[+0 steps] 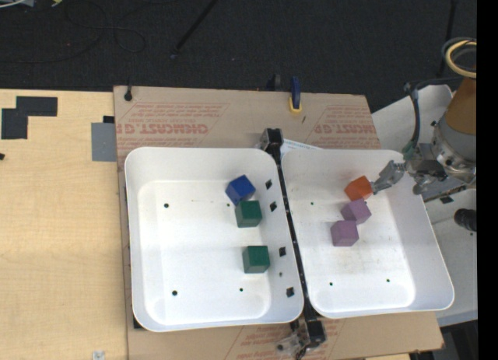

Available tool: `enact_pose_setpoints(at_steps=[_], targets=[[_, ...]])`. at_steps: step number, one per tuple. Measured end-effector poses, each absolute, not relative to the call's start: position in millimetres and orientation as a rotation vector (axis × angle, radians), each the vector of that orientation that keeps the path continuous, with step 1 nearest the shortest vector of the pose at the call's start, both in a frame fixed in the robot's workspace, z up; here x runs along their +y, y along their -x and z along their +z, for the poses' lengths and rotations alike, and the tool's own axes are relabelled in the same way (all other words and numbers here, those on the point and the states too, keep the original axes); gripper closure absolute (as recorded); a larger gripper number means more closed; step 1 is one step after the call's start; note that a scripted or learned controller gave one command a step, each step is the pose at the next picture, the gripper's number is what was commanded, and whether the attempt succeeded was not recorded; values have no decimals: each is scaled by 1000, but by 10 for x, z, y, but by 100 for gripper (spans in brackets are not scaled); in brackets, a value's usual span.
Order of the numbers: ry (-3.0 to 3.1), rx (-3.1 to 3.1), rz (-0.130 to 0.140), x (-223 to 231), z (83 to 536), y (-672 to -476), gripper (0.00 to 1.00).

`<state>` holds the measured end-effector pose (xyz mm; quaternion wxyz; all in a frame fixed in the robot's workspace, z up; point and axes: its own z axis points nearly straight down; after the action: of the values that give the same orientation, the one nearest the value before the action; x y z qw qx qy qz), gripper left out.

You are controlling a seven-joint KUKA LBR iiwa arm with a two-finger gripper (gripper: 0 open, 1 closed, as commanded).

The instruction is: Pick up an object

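Looking down on the bench (54, 218), I see pale wood on the left with a cardboard sheet (233, 121) laid over its middle, and on that sheet two shallow white bins side by side, joined along a black clip strip. The left bin (148, 288) holds three blocks: a blue cube (240, 189) toward the back, a green cube (249, 214) just in front of it and touching or nearly so, and a second green cube (255, 259) set apart, nearer the front. The right bin (405, 288) holds three more: an orange cube (358, 189) toward the back, a purple cube (357, 211) just in front of it, and another purple cube (344, 233) touching that one on its front-left side. The arm (459, 129) comes in from the right, its orange band showing above the grey wrist. The gripper (387, 177) sits low over the right bin's back right part, with one finger tip reaching to the orange cube's right side, touching it or very close. I cannot tell how far the fingers are spread, and nothing is seen held between them. A blue clamp (295, 94) grips the cardboard's far edge.
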<state>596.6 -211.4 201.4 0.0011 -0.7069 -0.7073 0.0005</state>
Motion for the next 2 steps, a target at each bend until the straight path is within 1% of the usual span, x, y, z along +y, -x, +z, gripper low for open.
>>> enact_pose_setpoints(at_steps=[1, 2], targets=[[2207, -2222, 4, -1290, 926, -6073, 0], [2217, -2221, 3, -1359, 868, -6387, 0]])
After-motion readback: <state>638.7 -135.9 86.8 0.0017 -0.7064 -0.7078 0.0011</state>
